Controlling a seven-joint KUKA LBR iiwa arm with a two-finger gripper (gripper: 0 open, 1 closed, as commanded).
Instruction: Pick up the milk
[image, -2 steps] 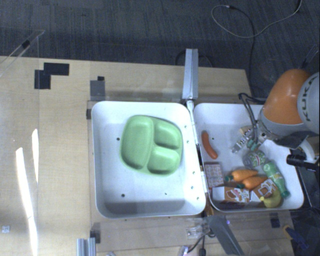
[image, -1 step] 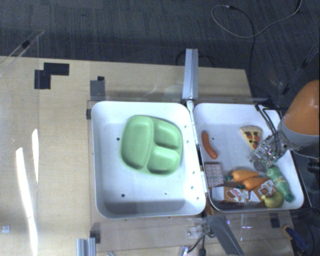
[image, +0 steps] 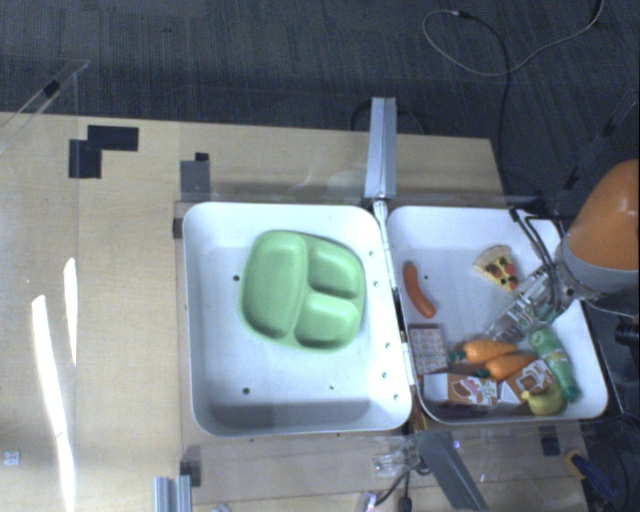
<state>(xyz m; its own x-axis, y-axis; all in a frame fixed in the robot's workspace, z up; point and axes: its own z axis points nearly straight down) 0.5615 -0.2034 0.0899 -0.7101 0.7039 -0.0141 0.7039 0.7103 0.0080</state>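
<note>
Claw (image: 522, 312) hangs over right bin (image: 450, 240), state unclear. Milk carton (image: 535, 378) lies flat at bin's 5 o'clock, crowded by carrots (image: 495, 357), awkward to grasp.

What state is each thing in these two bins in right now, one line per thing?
Green plate: right side up in the left bin, nothing on it.
Hot dog: lying flat, apart from the pile.
Pizza slice: lying flat by the far wall.
Carrots: lying side by side.
Milk: lying in the pile, not lifted.
Green bottle: on its side.
Tool: low over the right bin.
</note>
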